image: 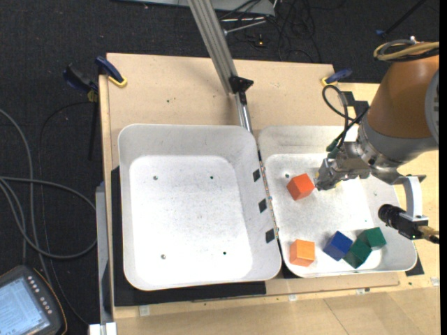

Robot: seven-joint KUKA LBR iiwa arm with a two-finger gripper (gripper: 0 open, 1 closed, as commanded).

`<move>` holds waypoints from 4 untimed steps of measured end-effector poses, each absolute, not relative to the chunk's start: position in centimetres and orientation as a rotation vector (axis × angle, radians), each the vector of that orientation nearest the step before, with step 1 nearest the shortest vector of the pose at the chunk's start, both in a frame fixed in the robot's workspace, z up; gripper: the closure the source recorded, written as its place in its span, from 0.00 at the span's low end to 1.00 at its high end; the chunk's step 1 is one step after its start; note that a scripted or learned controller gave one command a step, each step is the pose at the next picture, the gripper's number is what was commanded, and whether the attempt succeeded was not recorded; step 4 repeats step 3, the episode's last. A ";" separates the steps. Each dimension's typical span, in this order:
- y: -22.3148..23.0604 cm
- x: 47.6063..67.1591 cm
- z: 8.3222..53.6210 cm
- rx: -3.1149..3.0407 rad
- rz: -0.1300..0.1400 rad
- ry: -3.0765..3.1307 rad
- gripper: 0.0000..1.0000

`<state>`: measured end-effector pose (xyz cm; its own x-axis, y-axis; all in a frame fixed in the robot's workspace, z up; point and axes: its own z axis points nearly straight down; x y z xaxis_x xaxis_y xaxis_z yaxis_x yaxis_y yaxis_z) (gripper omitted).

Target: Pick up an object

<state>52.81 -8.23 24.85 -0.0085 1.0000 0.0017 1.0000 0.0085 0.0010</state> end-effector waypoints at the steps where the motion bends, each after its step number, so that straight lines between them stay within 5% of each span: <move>1: -3.0 53.7 25.1 -2.212 -0.003 -2.231 1.00; 3: 8.1 53.6 23.8 -2.210 0.003 -2.228 1.00; 4: 8.1 53.6 23.8 -2.210 0.003 -2.228 1.00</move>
